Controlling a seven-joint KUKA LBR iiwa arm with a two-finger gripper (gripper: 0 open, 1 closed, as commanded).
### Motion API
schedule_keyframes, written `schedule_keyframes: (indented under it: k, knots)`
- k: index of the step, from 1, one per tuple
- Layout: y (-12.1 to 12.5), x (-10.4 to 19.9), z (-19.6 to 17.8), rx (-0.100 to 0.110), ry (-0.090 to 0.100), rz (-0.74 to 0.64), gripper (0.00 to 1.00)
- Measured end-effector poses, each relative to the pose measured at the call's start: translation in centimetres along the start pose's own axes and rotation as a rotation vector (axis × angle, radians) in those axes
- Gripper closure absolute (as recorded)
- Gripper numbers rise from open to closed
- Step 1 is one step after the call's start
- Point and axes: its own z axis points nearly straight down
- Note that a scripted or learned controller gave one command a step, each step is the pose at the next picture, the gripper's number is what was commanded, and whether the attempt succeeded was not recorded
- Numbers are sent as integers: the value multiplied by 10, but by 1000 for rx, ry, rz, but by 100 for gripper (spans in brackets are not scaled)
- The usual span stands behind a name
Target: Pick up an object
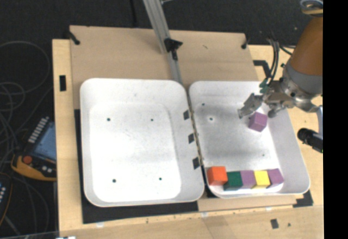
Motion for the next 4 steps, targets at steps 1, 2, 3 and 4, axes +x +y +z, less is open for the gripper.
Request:
schedule_keyframes:
  k: [1, 2, 3, 4]
  knots:
    - [9, -63, 129, 8, -1, 0, 0]
    - [98, -59, 148, -4, -2, -8, 0]
    - [70, -53, 147, 1, -2, -1, 0]
    - [72, -54, 135, -2, -5, -4, 100]
